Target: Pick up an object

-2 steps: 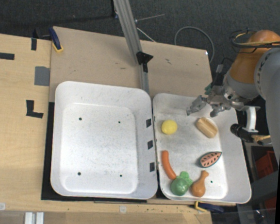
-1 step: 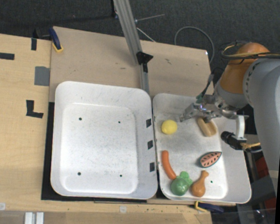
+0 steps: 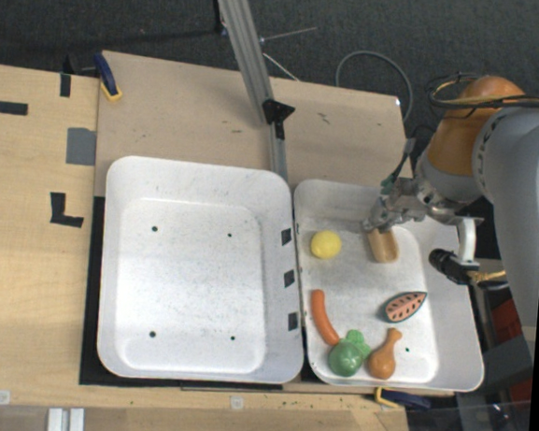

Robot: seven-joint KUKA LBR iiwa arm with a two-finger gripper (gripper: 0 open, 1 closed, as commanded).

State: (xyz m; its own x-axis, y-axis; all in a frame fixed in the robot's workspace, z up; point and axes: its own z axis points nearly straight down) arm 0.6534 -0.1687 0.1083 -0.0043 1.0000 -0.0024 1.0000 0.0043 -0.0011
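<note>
Pincer [image 3: 382, 225] low over tan block [image 3: 382, 245] near far edge of right bin [image 3: 453, 367]; whether it is clamped, cannot tell. Grasp step, by my read; next calls for closing, then lifting straight. Count, one each: yellow ball [image 3: 325, 245], carrot [image 3: 324, 317], green vegetable [image 3: 348, 353], drumstick [image 3: 385, 353], striped slice [image 3: 404, 306]. Left bin [image 3: 122, 188] alongside.

Matt, speckled white plastic bins [image 3: 194, 269] on a pale wooden bench [image 3: 24, 235]; glossy, seemingly plastic yellow ball [image 3: 325, 245].
</note>
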